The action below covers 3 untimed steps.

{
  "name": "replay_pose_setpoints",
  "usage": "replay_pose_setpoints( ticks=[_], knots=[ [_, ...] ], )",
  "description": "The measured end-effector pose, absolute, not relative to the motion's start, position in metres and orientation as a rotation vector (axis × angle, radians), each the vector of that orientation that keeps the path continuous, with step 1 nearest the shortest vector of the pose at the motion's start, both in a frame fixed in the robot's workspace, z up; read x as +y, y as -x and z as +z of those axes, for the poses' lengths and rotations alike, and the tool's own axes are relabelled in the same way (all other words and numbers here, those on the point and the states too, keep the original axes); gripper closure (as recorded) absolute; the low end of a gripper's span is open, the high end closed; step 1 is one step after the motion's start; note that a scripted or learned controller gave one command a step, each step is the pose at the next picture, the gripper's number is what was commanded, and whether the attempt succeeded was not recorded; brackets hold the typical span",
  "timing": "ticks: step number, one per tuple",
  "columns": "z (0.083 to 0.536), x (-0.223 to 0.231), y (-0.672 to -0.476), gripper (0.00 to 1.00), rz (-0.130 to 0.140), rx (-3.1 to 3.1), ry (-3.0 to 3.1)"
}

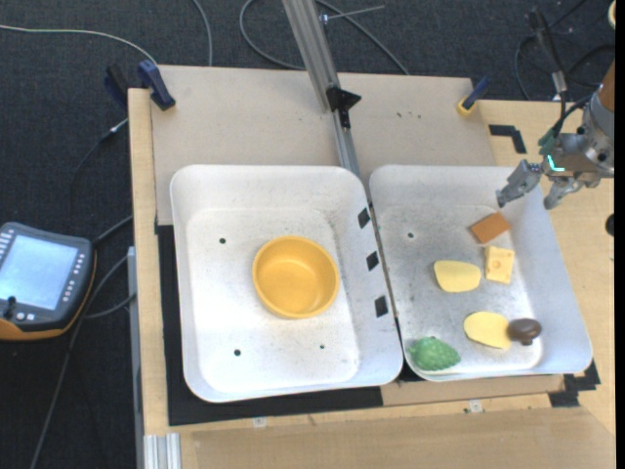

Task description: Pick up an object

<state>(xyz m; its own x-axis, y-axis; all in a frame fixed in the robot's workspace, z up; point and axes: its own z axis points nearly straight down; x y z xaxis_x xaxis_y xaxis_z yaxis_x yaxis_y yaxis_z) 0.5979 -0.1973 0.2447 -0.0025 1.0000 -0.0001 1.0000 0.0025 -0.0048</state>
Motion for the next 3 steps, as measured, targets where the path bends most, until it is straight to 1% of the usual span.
replay_pose_setpoints(
  ticks=[1, 2, 3],
  knots=[
    [0.245, -0.197, -0.598, 0.00, 0.005, -2.222, 2.216],
    [0.197, -0.202, -0.597, 0.00, 0.009, -2.219, 2.214],
    [0.134, -0.195, -0.591, 0.00, 0.009, -2.219, 2.212]
  ],
)
